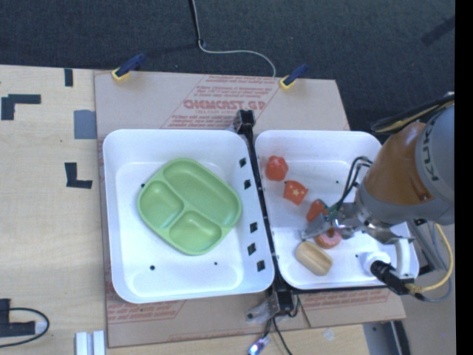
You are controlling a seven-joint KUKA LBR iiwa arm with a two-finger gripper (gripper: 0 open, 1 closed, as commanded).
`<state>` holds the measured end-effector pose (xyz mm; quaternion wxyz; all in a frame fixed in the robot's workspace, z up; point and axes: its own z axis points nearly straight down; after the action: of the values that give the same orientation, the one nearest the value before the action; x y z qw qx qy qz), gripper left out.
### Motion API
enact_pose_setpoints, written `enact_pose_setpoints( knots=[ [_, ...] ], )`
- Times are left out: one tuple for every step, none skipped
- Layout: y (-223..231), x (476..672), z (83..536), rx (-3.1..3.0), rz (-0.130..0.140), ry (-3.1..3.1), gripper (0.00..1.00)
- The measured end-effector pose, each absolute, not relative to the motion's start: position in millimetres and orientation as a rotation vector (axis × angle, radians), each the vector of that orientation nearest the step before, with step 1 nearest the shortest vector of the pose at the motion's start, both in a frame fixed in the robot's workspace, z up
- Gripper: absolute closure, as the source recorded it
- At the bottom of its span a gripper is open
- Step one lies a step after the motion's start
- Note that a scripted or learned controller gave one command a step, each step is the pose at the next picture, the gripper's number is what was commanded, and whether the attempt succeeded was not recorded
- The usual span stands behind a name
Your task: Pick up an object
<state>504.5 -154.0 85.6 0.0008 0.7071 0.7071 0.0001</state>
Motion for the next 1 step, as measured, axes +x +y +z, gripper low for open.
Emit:
enact_pose_setpoints(
  knots=[
    [-154.4, 505.7, 94.8, 2.220, -0.002, 2.222, 1.00]
  ],
)
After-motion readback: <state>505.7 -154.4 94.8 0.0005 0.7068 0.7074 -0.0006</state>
